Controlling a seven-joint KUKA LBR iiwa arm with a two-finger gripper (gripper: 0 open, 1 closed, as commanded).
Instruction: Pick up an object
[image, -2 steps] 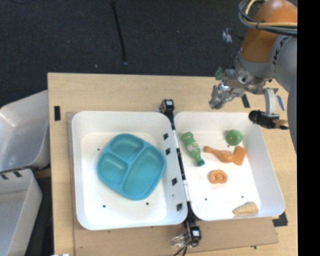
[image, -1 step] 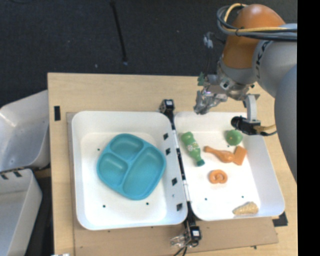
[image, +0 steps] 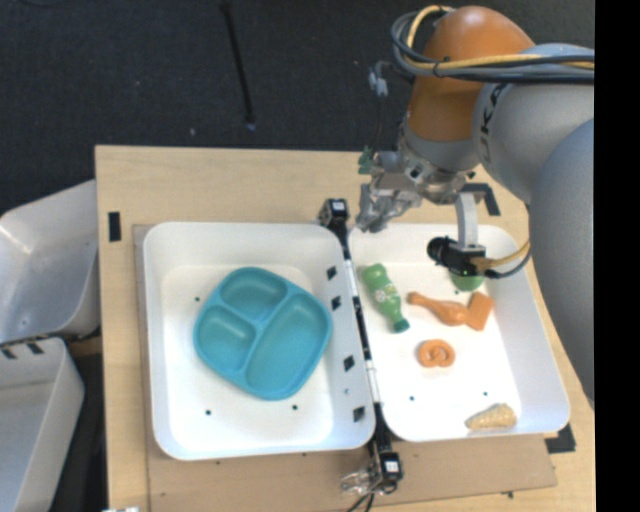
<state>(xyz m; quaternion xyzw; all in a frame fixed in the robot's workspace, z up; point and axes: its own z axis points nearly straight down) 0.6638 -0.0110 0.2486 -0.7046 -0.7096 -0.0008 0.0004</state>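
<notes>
The claw (image: 383, 208) hangs over the far left corner of the right bin (image: 530, 390), and whether it is spread or pressed together cannot be told from here; nothing shows between its tips. Nearest in that bin lies a tan lump (image: 492, 418), then an orange ring (image: 436, 353), an orange drumstick (image: 453, 308) and a green bottle (image: 384, 295). A blue tray (image: 262, 332) sits in the left bin (image: 160, 400).
</notes>
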